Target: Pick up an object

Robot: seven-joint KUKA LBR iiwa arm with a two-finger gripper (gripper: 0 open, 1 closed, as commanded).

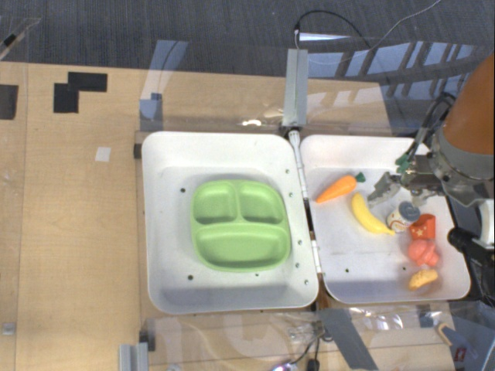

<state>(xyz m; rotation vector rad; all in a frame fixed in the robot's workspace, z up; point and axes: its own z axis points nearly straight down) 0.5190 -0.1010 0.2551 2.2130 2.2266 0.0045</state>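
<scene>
Wooden bench surface carries 2 shallow white bins side by side, with dark carpet behind. In the left bin (pixel 162 207) lies a green divided plate (pixel 240 224). The right bin (pixel 340 273) holds the small toy foods: an orange carrot (pixel 337 188), a yellow banana (pixel 368 215), a small round white piece (pixel 397 221), a red piece (pixel 423 227), a pink piece (pixel 423 251) and a small orange-yellow piece (pixel 423 279).

The gripper (pixel 393 185) hangs over the upper right part of the right bin, just beside the top end of the banana and near the carrot. Its fingers look spread apart, with nothing between them.

I judge the banana as the nearest candidate. It is probably light hollow plastic, stiff, smooth and a little slippery. Its curved shape can roll or turn under pressure, so the best hold is across the thick middle, with the fingers on its 2 long sides. The ends are narrow and could slip out.
</scene>
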